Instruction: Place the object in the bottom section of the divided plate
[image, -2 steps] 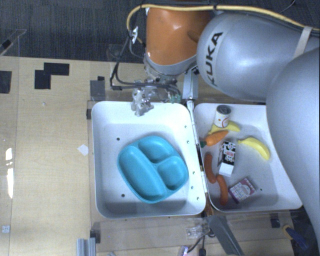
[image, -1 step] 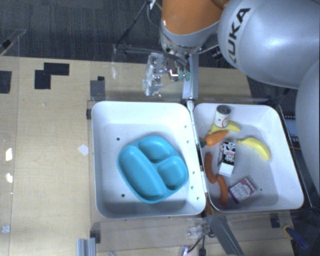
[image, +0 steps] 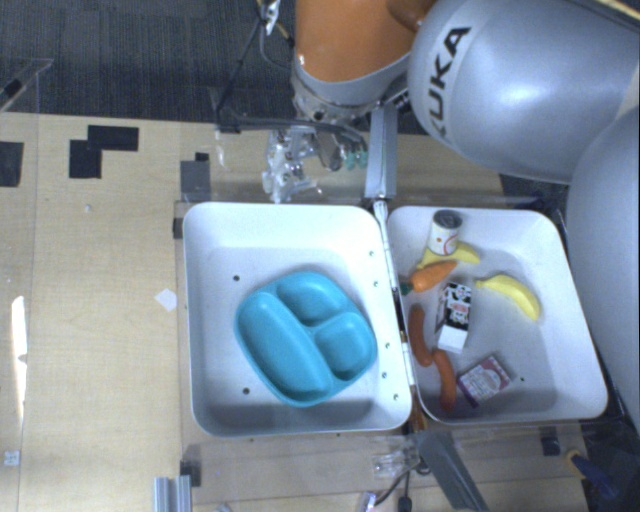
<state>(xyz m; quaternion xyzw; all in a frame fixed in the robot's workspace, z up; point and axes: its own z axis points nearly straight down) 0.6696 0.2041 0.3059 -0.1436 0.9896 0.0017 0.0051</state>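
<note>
Three smooth sections shape the glossy blue plate (image: 305, 337); gripper (image: 300, 165) at twelve o'clock, jaws' state impossible to tell; curved banana (image: 512, 295) at three.

Pale wood worktop under bright, even light

The worktop (image: 90, 330) is light tan, with black square marks (image: 100, 150) near its far left and a small white scrap (image: 165, 298) lying on it. Beyond its far edge runs a dark, ribbed mat (image: 130, 45). Glare streaks the left edge (image: 18, 330).
</note>
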